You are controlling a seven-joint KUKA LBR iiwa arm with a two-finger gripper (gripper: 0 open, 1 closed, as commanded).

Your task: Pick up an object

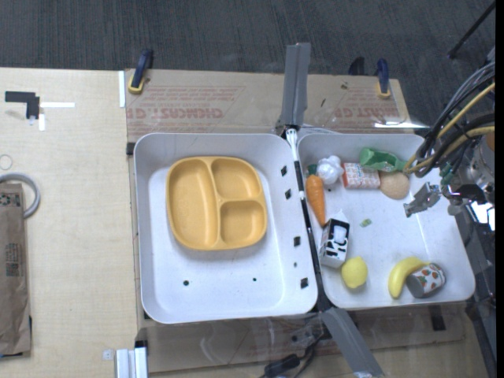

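1. Near the front of the right bin [461, 246] lay a banana [403, 275], a lemon [354, 272] and a small can [426, 280].
2. Farther back lay a carrot [316, 198] and a potato [394, 185].
3. The gripper [424, 201] hovered at the right, holding nothing, so no object was picked yet.
4. I could not tell how it was set; the arm was cut off.

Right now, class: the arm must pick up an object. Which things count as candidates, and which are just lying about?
For the job: gripper; carrot; lemon; banana; potato; garlic; red box; green packet; black-and-white carton; can.

Lying about: yellow plate; blue clamps; brown bag.
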